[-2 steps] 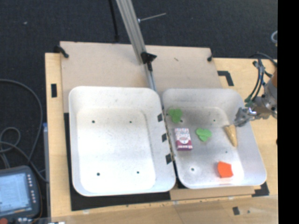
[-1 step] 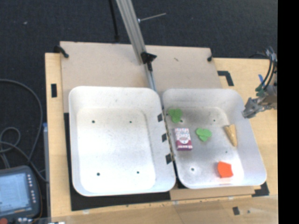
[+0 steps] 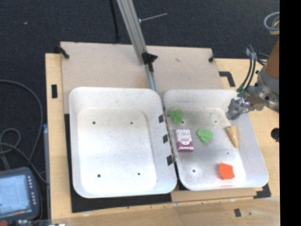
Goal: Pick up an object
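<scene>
The right bin (image 3: 244, 171) holds a purple-and-white carton (image 3: 184, 140) lying flat near its left wall. Two green pieces sit nearby, one (image 3: 176, 116) further back and one (image 3: 205, 135) toward the middle. A tan cone (image 3: 232, 135) lies near the right wall, and an orange block (image 3: 226, 171) rests at the front right. My gripper (image 3: 234, 108) hangs over the bin's back right corner, just above the tan cone, with nothing seen between its fingers.
The left bin (image 3: 117, 145) sits beside the right one, sharing a middle divider with black clips (image 3: 165, 138). A slanted aluminium post (image 3: 134, 27) rises behind the bins. Cables and a pendant (image 3: 16, 194) lie off the bench at left.
</scene>
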